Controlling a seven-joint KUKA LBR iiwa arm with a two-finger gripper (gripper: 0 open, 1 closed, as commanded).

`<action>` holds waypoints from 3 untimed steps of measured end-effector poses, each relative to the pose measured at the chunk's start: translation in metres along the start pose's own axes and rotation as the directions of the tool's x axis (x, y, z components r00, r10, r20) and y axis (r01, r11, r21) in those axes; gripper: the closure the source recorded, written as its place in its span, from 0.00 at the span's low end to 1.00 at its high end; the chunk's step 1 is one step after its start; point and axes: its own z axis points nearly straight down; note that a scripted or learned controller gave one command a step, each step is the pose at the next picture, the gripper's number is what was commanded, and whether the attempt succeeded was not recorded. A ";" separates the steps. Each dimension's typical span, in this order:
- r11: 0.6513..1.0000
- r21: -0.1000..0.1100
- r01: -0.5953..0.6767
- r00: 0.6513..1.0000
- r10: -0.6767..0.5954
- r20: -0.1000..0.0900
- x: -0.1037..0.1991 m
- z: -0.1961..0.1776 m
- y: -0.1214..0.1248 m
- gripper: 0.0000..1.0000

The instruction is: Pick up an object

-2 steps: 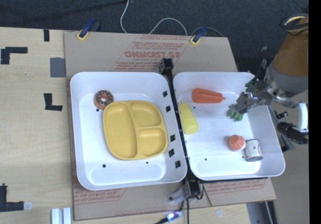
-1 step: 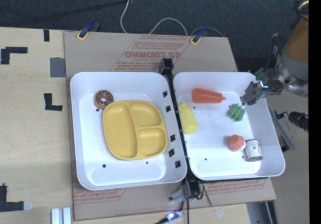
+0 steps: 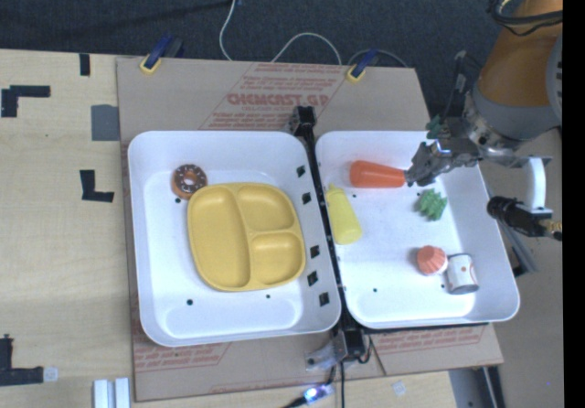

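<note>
White plastic forms both shallow bins on the brown cardboard-covered surface [image 3: 265, 95]: the left white bin [image 3: 155, 306] and the right white bin [image 3: 494, 306] sit side by side, touching along a black central seam. The left bin holds a yellow three-compartment plastic tray [image 3: 245, 234] at its centre and a small brown ring-shaped toy doughnut [image 3: 189, 180] at the tray's 10 o'clock, just beside its rim. In the right bin, an orange carrot-shaped toy [image 3: 376, 175] lies at the 11 o'clock area, its long axis roughly horizontal. A yellow bottle-shaped toy [image 3: 344, 217] lies near the bin's 9 o'clock wall. A small green leafy toy [image 3: 430, 205] sits near the centre, toward 2 o'clock. A round orange-red toy [image 3: 430, 259] and a silver cylindrical can [image 3: 461, 273] lie just beside each other at 5 o'clock. The gripper [image 3: 426, 166] sits at the carrot's 3 o'clock end, very near it; whether it is released or clenched cannot be determined.
</note>
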 end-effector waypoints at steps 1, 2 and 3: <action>1.000 0.002 -0.001 1.000 0.001 0.000 0.052 0.017 0.002 1.00; 1.000 0.003 0.000 1.000 0.000 -0.001 0.113 0.029 0.003 1.00; 1.000 0.004 0.000 1.000 0.000 0.000 0.169 0.043 0.003 1.00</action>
